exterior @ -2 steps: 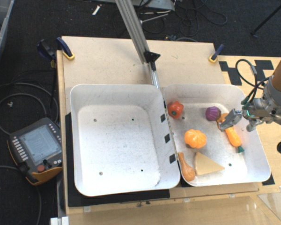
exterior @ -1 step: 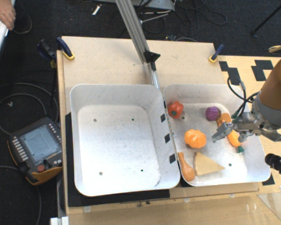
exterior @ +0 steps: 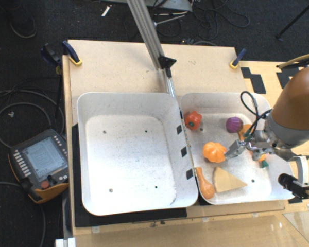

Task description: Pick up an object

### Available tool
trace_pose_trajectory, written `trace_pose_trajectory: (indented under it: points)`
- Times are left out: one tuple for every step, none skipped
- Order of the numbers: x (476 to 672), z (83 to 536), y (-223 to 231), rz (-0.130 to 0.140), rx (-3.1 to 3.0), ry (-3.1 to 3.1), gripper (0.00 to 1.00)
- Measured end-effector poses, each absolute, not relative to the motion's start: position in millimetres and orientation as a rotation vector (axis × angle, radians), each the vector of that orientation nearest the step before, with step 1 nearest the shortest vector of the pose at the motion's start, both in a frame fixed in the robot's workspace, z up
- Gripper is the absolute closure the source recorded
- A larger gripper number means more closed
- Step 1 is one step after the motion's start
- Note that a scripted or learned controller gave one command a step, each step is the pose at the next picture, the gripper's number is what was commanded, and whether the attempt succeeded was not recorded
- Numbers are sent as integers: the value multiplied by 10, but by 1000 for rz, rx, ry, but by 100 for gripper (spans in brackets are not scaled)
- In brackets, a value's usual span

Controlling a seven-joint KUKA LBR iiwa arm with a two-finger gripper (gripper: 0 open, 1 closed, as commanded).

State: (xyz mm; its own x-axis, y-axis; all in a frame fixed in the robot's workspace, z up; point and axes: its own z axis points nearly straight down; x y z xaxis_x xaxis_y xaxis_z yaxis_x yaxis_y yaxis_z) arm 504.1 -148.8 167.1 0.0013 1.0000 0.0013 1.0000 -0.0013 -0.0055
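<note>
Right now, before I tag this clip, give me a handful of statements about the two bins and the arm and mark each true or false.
1. The orange round fruit lies in the right bin. True.
2. The purple object lies in the left bin. False: it lies in the right bin, toward its far side.
3. The gripper is over the right bin, right beside the orange round fruit. True.
4. The tan wedge sits at the far edge of the right bin. False: it lies near the front edge, next to the orange carrot-like piece.
5. The red and green item lies close to the wall between the bins. True.
</note>
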Motion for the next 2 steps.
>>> trace_pose_trajectory:
  points:
    - [4991, 1094, -1388, 5, -2218, -2216, 0]
    - [5010, 1228, -1397, -1, -2223, -2220, 100]
